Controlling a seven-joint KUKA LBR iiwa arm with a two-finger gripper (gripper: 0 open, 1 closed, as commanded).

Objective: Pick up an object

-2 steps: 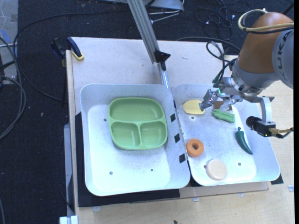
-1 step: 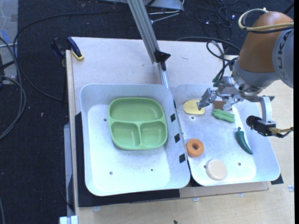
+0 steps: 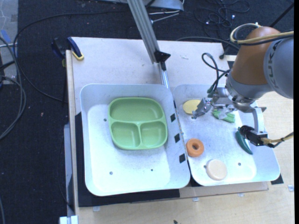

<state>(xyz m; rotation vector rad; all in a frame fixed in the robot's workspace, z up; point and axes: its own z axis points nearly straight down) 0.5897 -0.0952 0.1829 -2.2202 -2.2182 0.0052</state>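
Arm over right bin (image 3: 261, 169) | tool (image 3: 202, 110) low beside yellow disc (image 3: 190, 107), grip width cannot be told | donut (image 3: 195, 147), cream puck (image 3: 216, 169), green pieces (image 3: 225, 115) loose in that bin | divided plate (image 3: 138, 123) in left bin (image 3: 93, 139)

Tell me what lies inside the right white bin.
Inside the right bin: yellow piece, orange ring, cream disc, dark green item, light green item. The arm covers its far corner.

Green divided tray (image 3: 138, 123) in left bin (image 3: 98, 171), hand (image 3: 202, 110) low over right bin (image 3: 261, 164), beside yellow disc (image 3: 189, 107)
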